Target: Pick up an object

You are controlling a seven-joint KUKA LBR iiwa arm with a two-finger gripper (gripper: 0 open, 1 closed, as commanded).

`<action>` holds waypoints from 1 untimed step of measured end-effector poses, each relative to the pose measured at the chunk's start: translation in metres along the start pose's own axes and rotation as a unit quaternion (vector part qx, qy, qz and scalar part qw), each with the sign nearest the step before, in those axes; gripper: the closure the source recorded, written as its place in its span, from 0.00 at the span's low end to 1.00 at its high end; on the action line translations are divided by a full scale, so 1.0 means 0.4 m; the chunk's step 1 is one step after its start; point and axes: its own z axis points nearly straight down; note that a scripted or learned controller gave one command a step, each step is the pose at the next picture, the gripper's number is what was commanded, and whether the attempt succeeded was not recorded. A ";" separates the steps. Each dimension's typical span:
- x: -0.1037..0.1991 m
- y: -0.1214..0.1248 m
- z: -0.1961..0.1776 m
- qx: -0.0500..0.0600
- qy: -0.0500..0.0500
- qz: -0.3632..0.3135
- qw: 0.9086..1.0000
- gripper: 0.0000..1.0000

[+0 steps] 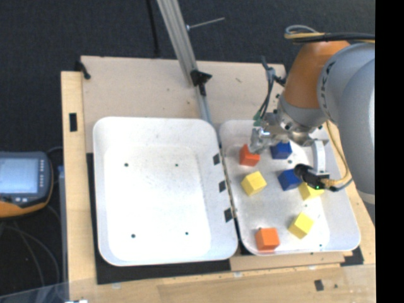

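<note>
We see the arm (pixel 334 87) reaching in from the right over the right bin (pixel 334 238), its orange band above the wrist. The claw (pixel 257 141) hangs low at the far left part of that bin, just above an orange block (pixel 249 156) and seemingly touching its top edge. We cannot tell whether the claw is released or clenched, and no block shows between its tips.

In the right bin we count more blocks: a yellow cube (pixel 254 183) just in front of the orange block, a blue block (pixel 280 150) beside the wrist, a second blue block (pixel 289 179) near the middle, a yellow block (pixel 310 190) partly under the cable, another yellow one (pixel 302 225) nearer the front, and an orange cube (pixel 267 238) at the front edge.

The left bin (pixel 113 137) lies alongside on the worktop (pixel 126 81).
</note>
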 end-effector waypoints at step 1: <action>-0.005 -0.010 0.007 0.005 0.000 0.000 1.000 0.00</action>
